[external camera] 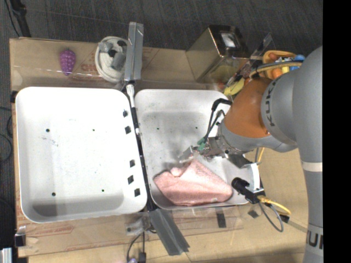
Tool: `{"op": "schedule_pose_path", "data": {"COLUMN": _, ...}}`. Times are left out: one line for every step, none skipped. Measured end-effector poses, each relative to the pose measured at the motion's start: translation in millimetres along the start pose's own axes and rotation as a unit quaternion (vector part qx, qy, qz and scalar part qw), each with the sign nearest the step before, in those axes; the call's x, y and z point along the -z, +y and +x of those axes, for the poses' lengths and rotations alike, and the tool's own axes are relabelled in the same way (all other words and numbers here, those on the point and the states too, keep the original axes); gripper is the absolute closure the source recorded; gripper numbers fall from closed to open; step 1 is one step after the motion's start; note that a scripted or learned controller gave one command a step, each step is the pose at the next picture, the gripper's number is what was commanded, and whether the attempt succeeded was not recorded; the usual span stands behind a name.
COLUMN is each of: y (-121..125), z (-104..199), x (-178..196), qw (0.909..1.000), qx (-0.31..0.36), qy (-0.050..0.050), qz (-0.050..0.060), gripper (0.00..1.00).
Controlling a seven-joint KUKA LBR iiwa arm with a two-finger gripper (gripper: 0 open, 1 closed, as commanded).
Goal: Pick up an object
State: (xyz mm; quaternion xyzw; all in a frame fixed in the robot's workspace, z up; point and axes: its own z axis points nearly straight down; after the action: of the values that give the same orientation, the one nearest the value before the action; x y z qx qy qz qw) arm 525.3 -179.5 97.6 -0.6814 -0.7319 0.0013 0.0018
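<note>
The pink cloth [193, 185] lies bunched in the right bin [164, 106], against its near wall. The gripper [193, 153] sits at the cloth's upper edge, touching it; whether its tips pinch fabric I cannot tell.

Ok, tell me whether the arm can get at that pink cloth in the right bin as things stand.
Probably yes. The gripper hangs right at the upper edge of the pink cloth, which lies uncovered along the right bin's near wall, with nothing between them.
</note>
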Motion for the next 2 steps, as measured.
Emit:
{"op": "schedule_pose_path", "data": {"y": -4, "z": 53, "x": -8, "qw": 0.9998, "qx": 0.019, "qy": 0.0, "qz": 0.001, "gripper": 0.0}}
{"op": "schedule_pose_path", "data": {"y": 41, "z": 58, "x": -6, "qw": 0.9996, "qx": -0.027, "qy": 0.0, "qz": -0.001, "gripper": 0.0}}
